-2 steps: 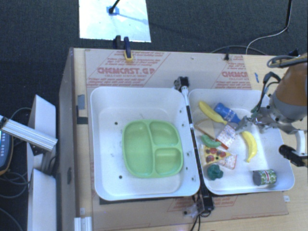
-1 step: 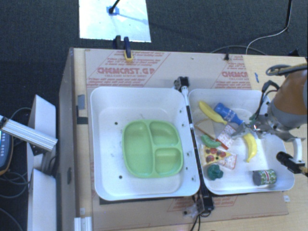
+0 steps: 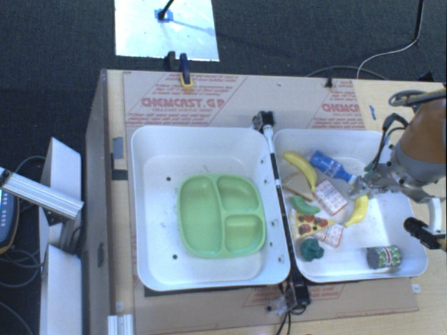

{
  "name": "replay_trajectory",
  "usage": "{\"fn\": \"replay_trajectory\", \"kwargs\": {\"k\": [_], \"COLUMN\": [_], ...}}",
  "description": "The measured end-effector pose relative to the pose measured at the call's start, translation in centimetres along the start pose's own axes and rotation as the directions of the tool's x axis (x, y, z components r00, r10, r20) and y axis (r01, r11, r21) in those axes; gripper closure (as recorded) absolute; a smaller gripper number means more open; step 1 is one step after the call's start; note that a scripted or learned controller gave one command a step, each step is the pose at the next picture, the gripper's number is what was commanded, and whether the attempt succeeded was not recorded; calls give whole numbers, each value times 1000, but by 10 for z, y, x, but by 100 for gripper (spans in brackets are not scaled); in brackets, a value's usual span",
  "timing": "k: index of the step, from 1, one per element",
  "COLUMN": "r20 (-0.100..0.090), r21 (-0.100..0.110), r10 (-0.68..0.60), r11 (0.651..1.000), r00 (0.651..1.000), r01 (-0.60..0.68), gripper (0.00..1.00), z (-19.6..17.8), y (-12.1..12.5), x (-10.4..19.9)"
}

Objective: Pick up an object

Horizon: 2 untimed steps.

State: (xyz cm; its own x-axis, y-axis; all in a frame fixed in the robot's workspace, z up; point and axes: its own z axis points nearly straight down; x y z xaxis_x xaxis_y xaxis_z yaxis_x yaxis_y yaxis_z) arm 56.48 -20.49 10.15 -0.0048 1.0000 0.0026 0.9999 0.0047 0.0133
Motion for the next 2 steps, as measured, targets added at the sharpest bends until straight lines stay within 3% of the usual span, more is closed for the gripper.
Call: {"fn": "replay_trajectory", "kwargs": {"k": [1,2], "r20": [2,3], "r21": [12,9], "r10": [1,1], "r11": [1000,1000], "r00": [1000,1000], "r01": [-1,-1], "gripper": [100,100], "z": [8,-92], "y": [-6,11], "x": [63,106]}}
